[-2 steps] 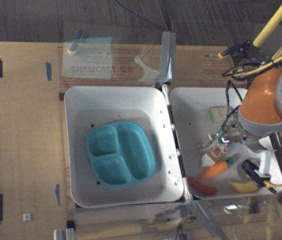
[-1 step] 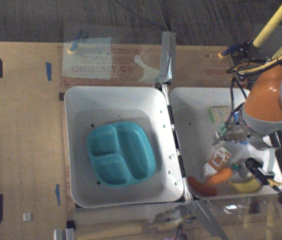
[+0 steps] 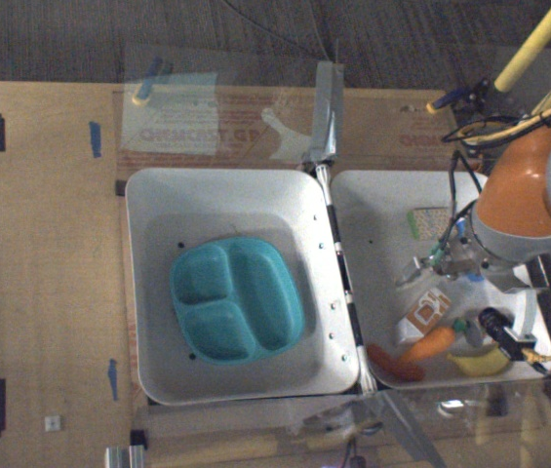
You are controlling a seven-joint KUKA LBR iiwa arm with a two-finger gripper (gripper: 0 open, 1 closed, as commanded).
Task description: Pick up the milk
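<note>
Small white milk carton with an orange-brown printed panel [image 3: 425, 312] lies flat, turned diagonally, on the floor of the right-hand shallow white bin [image 3: 373, 222], toward its near edge. Printed face up. Its lower corner lies just beside an orange carrot [image 3: 429, 344].

Two shallow white bins seen from above on a wooden counter [image 3: 41, 310].

A teal, three-compartment plastic plate [image 3: 238, 299] lies in the left white bin [image 3: 148, 213]. In the right white bin [image 3: 373, 213], the gripper [image 3: 429, 264] is poised just above a small white-and-orange milk carton [image 3: 427, 313], beside an orange carrot [image 3: 429, 344], a yellow banana [image 3: 480, 363] and a red sausage-shaped item [image 3: 392, 364].
</note>
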